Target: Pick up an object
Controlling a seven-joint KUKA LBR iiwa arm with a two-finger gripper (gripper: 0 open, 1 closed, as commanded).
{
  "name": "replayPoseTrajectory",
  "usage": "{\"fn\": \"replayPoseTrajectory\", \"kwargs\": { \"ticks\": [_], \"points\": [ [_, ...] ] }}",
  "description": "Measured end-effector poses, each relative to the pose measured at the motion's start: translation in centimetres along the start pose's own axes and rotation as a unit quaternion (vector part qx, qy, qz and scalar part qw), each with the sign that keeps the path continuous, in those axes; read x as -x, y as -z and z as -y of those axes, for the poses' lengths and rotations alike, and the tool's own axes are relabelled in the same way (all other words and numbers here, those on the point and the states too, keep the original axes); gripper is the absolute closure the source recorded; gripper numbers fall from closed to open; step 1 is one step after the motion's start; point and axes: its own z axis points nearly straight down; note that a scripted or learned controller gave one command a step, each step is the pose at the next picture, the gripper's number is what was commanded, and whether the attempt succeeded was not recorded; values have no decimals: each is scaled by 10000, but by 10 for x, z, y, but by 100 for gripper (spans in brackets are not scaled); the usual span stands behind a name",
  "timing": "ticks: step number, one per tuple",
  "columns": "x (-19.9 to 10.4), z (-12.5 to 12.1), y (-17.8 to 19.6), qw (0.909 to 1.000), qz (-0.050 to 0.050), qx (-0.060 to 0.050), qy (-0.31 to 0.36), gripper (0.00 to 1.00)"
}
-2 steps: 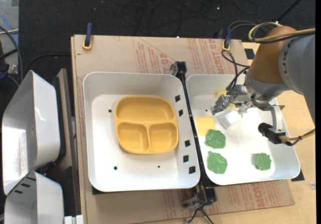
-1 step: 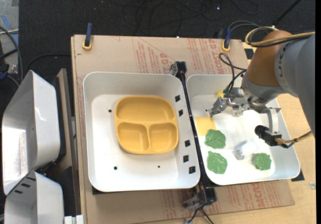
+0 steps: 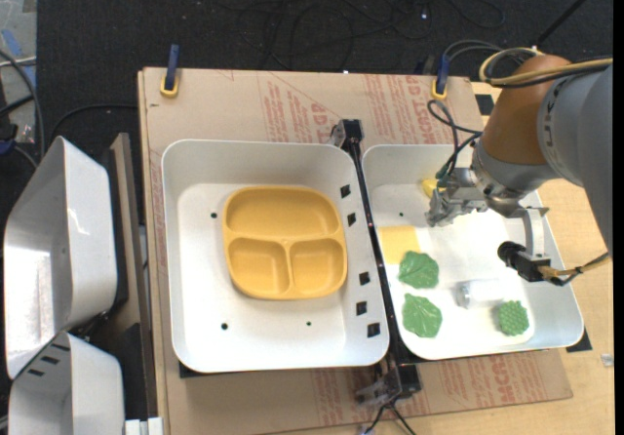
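My gripper [image 3: 444, 207] hangs low over the back left part of the right bin [image 3: 556, 331], with the grey arm and its orange band [image 3: 517, 121] reaching in from the right. A small yellow object [image 3: 429, 187] lies just left of the gripper, touching or nearly touching it; I cannot tell if it is held. In front of the gripper lie a flat pale yellow piece [image 3: 397, 243], two green leafy pieces [image 3: 419, 270] [image 3: 422, 315], a small clear object [image 3: 470, 293] and a green bumpy piece [image 3: 512, 317].
The left bin [image 3: 185, 257] holds a yellow divided tray [image 3: 285, 240]. A black ridge [image 3: 366, 228] with clips separates the two bins. A black cable plug [image 3: 517, 257] hangs off the arm over the right bin. Grey containers [image 3: 54, 238] stand at the far left.
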Motion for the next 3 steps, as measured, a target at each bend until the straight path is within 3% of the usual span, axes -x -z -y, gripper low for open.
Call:
{"fn": "replayPoseTrajectory", "kwargs": {
  "ticks": [2,3],
  "points": [
    [-3,-10,125,10000,3,28,25,100],
    [-3,-11,154,10000,-1,11,25,100]
  ]
}}
